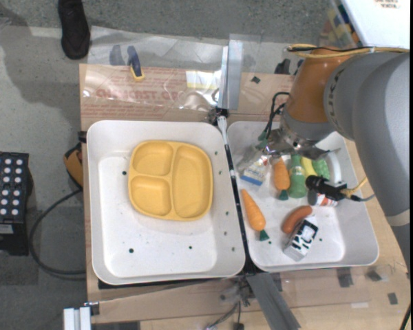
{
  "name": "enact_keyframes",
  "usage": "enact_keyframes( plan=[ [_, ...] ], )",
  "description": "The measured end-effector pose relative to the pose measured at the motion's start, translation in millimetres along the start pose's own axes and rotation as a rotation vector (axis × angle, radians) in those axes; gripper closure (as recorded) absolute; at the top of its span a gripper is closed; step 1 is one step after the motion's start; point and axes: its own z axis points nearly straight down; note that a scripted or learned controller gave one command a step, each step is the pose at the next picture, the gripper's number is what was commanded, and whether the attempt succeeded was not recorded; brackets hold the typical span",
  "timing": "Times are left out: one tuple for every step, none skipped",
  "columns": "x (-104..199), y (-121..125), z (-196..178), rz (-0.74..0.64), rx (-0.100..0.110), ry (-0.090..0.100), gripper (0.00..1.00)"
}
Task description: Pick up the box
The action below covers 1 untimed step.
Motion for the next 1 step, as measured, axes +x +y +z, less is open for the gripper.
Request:
enact_keyframes(
  plan=[
    [-0.2,-0.9,-8.4,0.002,0.002,0.002,1.00]
  ],
)
